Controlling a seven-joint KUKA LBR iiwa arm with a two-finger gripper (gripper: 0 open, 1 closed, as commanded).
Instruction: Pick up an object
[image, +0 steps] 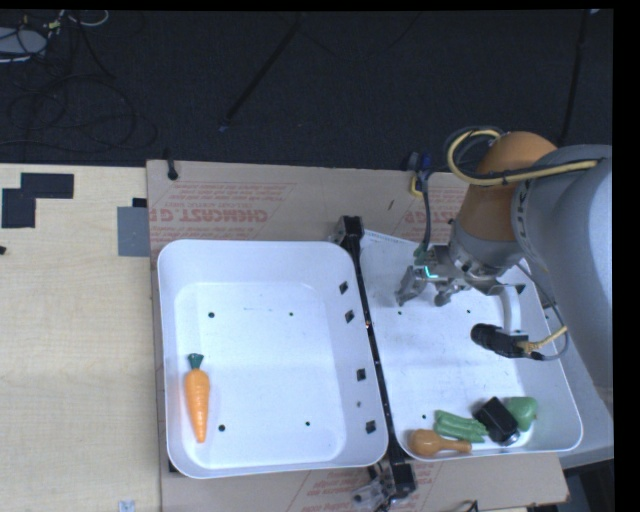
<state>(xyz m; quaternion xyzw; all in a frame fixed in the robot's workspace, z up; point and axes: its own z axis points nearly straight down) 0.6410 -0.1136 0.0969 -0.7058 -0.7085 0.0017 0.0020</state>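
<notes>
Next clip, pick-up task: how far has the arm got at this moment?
Done: nothing looks picked up yet. The carrot lies in the left bin, and a small pile of toys sits at the right bin's near edge. In hand: the gripper hangs over the right bin's far end, with nothing visible between its fingers. Left: reaching an object, gripping and lifting it.

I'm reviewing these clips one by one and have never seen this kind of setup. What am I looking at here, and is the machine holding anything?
One fixed camera looks down at a slant on two shallow white bins. The grey robot arm reaches in from the right; its pincer hangs over the right bin, with nothing visible between its fingers. That bin holds a small pile at its near edge: a green vegetable, a black object and an orange-tan piece. The left bin holds a toy carrot.
</notes>
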